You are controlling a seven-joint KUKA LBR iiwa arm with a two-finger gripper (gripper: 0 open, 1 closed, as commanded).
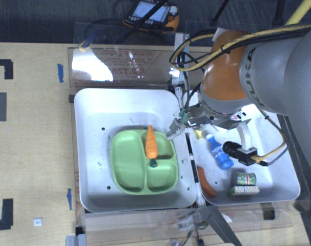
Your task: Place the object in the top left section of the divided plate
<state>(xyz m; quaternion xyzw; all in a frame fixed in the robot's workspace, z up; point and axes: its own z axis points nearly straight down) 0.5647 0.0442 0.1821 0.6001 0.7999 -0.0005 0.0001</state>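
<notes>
carrot on the plate's divider, placement looks close but unsettled

we see the carrot [151, 143] lying along the ridge of the green divided plate [125, 174] in the left bin [94, 137], its tip toward the far rim and its green end near the middle, so we judge it straddles sections rather than sitting cleanly in the top left one; a nudge or a re-place may be left. the gripper [177, 128] hangs just beside the plate's right rim, apart from the carrot, and we cannot tell how the claw stands. the right bin [283, 188] holds a blue bottle [220, 152], a small can [245, 179] and a reddish-brown piece [207, 187] by its left wall.
</notes>
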